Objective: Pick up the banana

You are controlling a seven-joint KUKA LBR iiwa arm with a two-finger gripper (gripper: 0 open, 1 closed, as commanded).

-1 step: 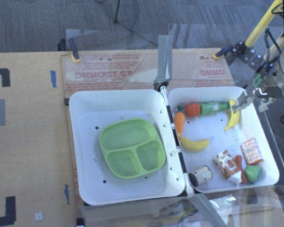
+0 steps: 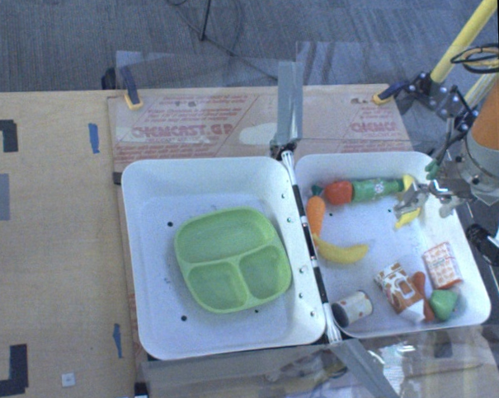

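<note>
1. Scene: two white bins are sitting side by side on the table. The left bin (image 2: 152, 239) is holding a green tray (image 2: 232, 259) with three compartments. The right bin (image 2: 476, 291) is holding the banana and the other items.
2. Target: the banana (image 2: 342, 250) is lying flat in the left-centre of the right bin, just below an orange carrot (image 2: 316, 214) and close to the wall shared by the two bins. Its upper end is lying next to the carrot tip; contact cannot be confirmed.
3. Other items: a red tomato (image 2: 339, 193) and a green bottle (image 2: 374, 188) are lying along the upper edge of the right bin. A can (image 2: 353, 307), two small cartons (image 2: 396, 285) (image 2: 441, 265) and a green piece (image 2: 445, 303) are occupying the lower right of the frame.
4. End effector (image 2: 416, 202): it is hovering at the right side of the right bin, well apart from the banana. A small yellow piece (image 2: 408, 218) is showing at the tip. Whether the end effector is spread or pressed together cannot be told, and no grasp is visible.
5. Step in hand, as judged: approach. The banana is not yet grasped.
6. Next move, as judged: travel toward frame left to a point over the banana middle, align across its short width, then descend. Risk: the carrot and the bin wall are crowding the left end.
</note>
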